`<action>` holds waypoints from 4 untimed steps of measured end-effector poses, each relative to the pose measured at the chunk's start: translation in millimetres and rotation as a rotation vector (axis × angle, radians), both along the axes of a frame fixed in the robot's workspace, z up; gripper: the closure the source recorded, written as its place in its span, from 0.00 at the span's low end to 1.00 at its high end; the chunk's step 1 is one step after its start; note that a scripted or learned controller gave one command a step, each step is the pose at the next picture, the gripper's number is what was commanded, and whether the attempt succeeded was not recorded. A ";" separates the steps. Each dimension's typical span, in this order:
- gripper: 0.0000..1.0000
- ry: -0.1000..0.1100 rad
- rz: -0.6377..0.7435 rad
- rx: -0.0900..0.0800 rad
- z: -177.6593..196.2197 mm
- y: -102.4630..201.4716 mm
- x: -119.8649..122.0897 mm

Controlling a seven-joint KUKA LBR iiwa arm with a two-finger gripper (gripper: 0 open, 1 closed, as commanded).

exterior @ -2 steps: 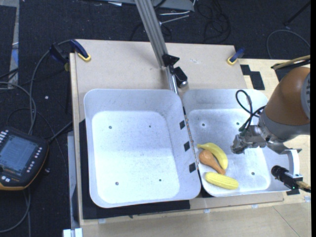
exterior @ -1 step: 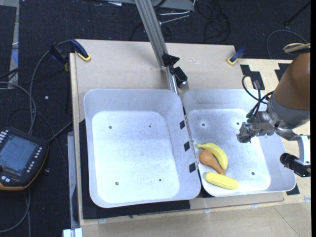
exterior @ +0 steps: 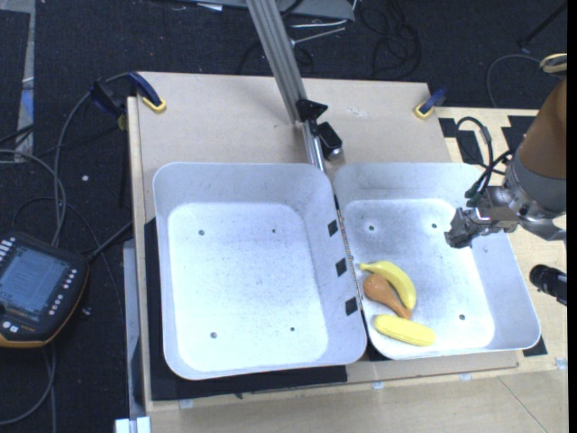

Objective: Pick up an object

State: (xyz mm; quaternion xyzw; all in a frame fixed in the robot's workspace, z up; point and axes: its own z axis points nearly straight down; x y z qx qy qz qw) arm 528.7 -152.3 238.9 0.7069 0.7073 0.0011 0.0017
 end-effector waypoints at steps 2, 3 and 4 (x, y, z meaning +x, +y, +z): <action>1.00 0.005 0.003 0.001 -6.0 101.4 -1.3; 1.00 0.005 0.004 0.002 -13.0 149.2 -4.6; 1.00 0.004 0.005 0.002 -3.6 206.9 -5.5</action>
